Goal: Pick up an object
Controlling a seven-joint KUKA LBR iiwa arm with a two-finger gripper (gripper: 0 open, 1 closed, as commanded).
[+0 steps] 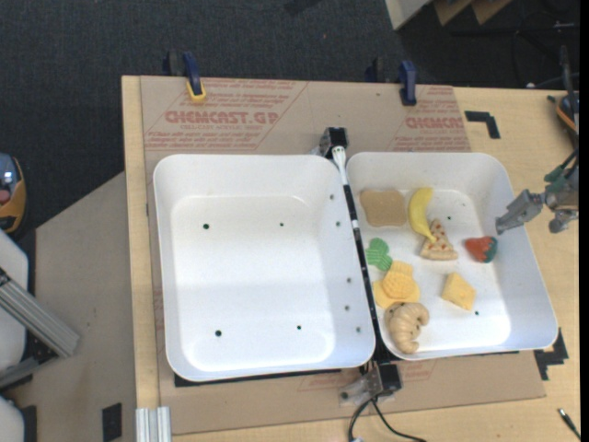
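The right bin [515,325] holds several toy foods: a slice of toast [384,207], a banana [421,212], a pizza slice [439,243], a red strawberry [479,248], a green piece [378,253], a yellow ridged piece [398,284], a cheese wedge [457,292] and a croissant [408,325]. My gripper [529,212] hangs over the right rim of this bin, just up and to the right of the strawberry. Nothing is seen held in it.
The left bin [248,265] sits beside the right one, and both rest on a cardboard sheet [276,109] clamped at the back. A black divider strip [354,238] runs between the bins. A cable [377,412] trails off the front edge.
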